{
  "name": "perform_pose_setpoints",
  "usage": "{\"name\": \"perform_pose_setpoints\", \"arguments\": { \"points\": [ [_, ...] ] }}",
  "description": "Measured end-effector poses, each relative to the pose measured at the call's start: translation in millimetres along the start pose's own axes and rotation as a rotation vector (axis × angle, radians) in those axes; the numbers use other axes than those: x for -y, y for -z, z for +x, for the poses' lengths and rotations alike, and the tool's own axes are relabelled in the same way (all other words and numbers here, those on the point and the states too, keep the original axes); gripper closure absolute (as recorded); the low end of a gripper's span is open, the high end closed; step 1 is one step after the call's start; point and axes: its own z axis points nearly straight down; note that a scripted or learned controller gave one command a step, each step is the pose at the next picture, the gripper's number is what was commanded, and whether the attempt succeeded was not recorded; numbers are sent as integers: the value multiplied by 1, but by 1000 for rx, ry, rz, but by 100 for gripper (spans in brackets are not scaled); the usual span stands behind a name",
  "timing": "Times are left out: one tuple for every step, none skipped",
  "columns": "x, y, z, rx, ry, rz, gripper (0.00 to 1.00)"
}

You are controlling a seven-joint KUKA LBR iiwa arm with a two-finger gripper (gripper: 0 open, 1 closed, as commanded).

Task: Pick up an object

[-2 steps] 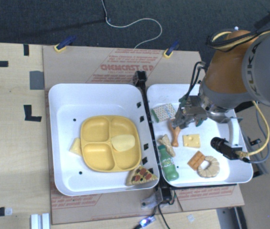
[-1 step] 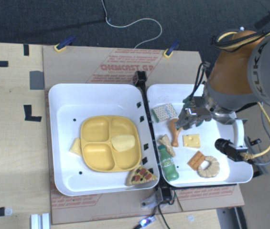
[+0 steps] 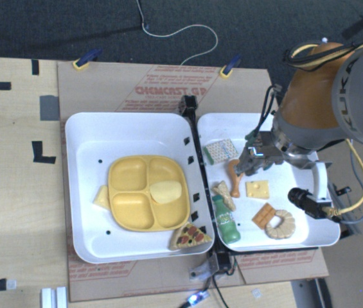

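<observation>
Hand (image 3: 253,162) hovers over what looks like a hotdog (image 3: 234,177).

One camera was fixed above the table (image 3: 14,191), looking down at a slant on both white bins (image 3: 81,140) from moderate distance.

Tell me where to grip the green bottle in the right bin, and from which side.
Grip the green bottle across its wider body, probably from straight above. It lies flat along the right bin's left wall, cap toward the far end, so fingers should close across its width, though the wall leaves little room on that side.
</observation>
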Motion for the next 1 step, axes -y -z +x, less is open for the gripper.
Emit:
{"name": "perform_pose_setpoints", "arguments": {
  "points": [
    [-7, -19, 2, 2, -1, 2, 100]
  ]
}}
